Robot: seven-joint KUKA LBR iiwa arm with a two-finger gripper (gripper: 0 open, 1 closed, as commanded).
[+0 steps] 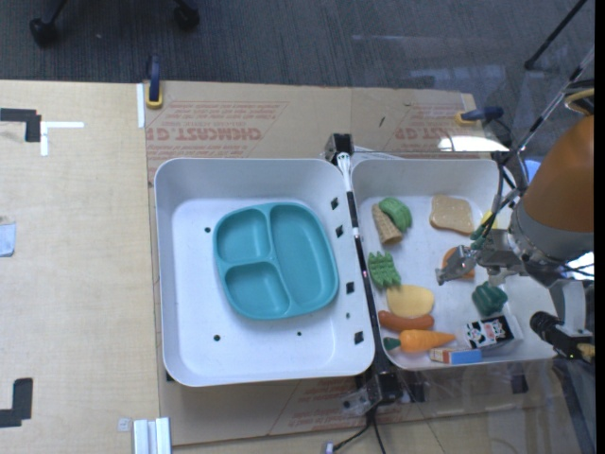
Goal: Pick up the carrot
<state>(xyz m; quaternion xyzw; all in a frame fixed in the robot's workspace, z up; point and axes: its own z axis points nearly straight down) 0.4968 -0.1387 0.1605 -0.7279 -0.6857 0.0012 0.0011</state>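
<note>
KUKA iiwa arm (567, 183): broad orange band above a pale grey wrist collar; small metallic grey gripper (454, 266) with dark jointed hardware; thin black cables and one yellow wire running along the wrist toward the tool

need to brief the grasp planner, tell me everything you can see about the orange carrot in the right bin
The orange toy carrot, apparently smooth plastic, lies flat near the front edge of the right white bin. Its tapered tip points toward the view's right; a small green stub sits at its left end. A reddish sausage-shaped piece lies right behind it, seemingly touching, and a small white and blue item lies against its tip. The gripper is apart from it.
</note>
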